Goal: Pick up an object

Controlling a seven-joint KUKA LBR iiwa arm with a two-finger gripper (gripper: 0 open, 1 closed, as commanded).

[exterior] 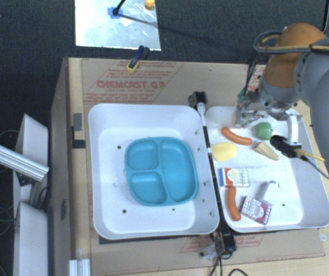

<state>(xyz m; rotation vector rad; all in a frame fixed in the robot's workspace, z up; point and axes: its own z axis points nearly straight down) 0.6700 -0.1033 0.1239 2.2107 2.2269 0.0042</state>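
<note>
hovering low over the right bin (317, 209), gripper (248, 115) at the far corner, just above the hot dog (236, 136) and beside the green ball (263, 130); cannot tell how it stands, open or closed, and nothing seen held. risks judged: nudging the smooth round ball away, slipping off the glossy curved sausage, scraping the bin wall. crowded nearby: waxy yellow lemon (224, 151), tan wedge (266, 150), flat printed packs (236, 177). blue tray (160, 171), moulded plastic, in the left bin.

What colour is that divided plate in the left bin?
Light blue; the divided plate shows plainly in the camera view.
</note>
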